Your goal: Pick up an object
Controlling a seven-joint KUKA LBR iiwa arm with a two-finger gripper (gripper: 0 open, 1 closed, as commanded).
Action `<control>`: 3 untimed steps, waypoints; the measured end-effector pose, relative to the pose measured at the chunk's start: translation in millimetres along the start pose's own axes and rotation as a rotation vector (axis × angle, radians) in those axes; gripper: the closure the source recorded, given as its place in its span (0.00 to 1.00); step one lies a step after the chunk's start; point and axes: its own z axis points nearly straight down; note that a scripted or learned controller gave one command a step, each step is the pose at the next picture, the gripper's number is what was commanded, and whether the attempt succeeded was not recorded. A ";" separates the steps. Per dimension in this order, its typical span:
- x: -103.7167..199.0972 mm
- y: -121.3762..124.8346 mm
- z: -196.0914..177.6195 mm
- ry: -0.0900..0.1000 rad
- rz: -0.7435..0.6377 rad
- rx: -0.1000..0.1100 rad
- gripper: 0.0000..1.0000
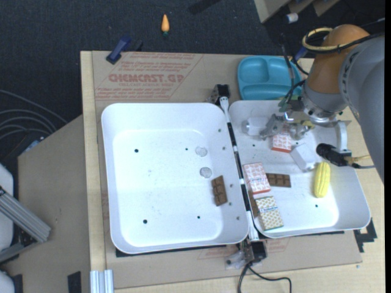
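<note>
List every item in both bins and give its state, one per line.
gripper: low in the right bin, fingers unclear
red-and-white packet: flat, just below the gripper
corn cob: lying lengthwise, right bin
chocolate bar: flat, right bin
patterned boxes: flat by the divider
second chocolate bar: flat, left bin
teal tray: behind the bins

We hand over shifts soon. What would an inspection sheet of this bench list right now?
Surface: brown board bearing left bin and right bin.
Job's things: left bin holds chocolate bar; right bin holds corn cob, small chocolate piece, red-white packet, patterned boxes.
Clutter: teal tray behind right bin; orange cone and blue piece beyond.
Hand: hand low over right bin's back, above the packet; finger state unclear.
Cables: grey coils at left; lead at front.
Surroundings: dark carpet.
</note>
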 end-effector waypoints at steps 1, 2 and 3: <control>21.5 -1.1 0.8 -0.010 0.004 0.001 0.00; 22.8 -1.6 -7.9 -0.008 0.006 0.001 1.00; 50.6 -52.6 -153.6 -0.009 0.006 -0.049 1.00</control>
